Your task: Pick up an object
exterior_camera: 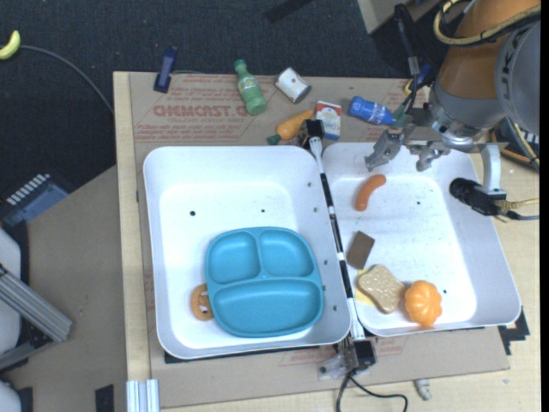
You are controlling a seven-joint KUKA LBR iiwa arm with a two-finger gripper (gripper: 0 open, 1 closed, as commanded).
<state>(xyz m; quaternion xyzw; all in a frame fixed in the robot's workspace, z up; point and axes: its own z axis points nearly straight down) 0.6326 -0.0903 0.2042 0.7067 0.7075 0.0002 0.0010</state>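
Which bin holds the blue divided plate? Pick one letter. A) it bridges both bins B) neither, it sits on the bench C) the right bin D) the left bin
D: the blue divided plate lies flat inside the left bin, while the right bin holds the sausage, toast and orange.

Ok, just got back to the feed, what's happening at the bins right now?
The arm is reaching in over the far end of the right bin, with its gripper open and holding nothing. The closest thing to it is the sausage, lying just below the fingers. Further down that bin lie a brown block, a bread slice and a small orange pumpkin, all untouched. The left bin has a blue divided plate with a pretzel at its edge. Nothing has been picked up yet.
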